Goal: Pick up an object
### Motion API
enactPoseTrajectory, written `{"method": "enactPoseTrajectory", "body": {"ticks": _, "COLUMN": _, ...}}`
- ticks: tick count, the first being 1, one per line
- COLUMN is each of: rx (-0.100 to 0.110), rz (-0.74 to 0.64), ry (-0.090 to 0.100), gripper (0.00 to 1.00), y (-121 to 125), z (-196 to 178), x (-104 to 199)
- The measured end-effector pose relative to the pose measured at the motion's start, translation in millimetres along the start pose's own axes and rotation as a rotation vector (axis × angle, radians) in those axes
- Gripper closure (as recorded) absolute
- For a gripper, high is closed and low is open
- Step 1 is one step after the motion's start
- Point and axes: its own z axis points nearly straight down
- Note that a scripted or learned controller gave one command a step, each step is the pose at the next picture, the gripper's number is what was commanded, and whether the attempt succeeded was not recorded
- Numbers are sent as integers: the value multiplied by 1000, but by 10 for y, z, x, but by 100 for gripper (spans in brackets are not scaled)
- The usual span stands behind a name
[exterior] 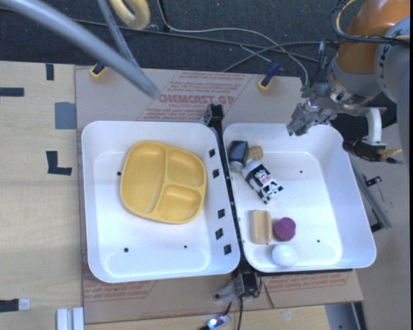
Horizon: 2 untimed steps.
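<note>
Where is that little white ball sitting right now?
The white ball lies in the right bin, near its front edge, just below the purple object and the tan block.

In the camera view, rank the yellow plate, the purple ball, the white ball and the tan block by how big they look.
1. Yellow plate, by far the largest.
2. Tan block.
3. Purple ball and white ball: they look alike, so I won't rank them.
</note>
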Motion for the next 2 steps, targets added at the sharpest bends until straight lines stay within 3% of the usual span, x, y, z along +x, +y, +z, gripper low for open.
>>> {"method": "enactPoseTrajectory", "body": {"ticks": 1, "rx": 2, "rz": 0, "ry": 0, "gripper": 100, "y": -109, "z": 105, "x": 564}}
{"method": "enactPoseTrajectory", "body": {"ticks": 2, "rx": 0, "rz": -1, "ry": 1, "gripper": 100, "y": -165, "z": -15, "x": 1101}}
